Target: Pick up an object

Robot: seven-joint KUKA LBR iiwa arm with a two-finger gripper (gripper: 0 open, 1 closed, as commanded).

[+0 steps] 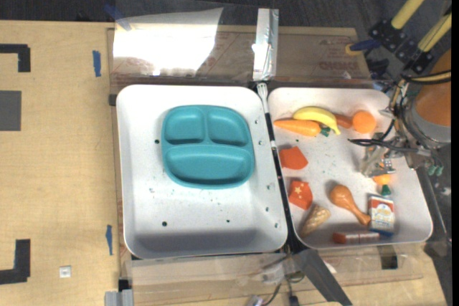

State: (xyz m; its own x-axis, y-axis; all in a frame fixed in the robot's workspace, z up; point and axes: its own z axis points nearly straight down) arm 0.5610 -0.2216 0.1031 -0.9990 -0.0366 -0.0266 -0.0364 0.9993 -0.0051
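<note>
Bright, even light from overhead fills the room, and the clear sheet (168, 43) behind the bins throws back a strong white glare that washes out its surface. Shadows are soft and short, tucked under the left bin (136, 226) and along the divider. The picture is slightly soft and grainy, with the small items in the right bin (419, 226) blurring together.

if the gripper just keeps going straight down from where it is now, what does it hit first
Probably the bare white floor of the right bin, close to a small orange piece. The gripper hangs over that spot; depth is hard to judge from above.
</note>
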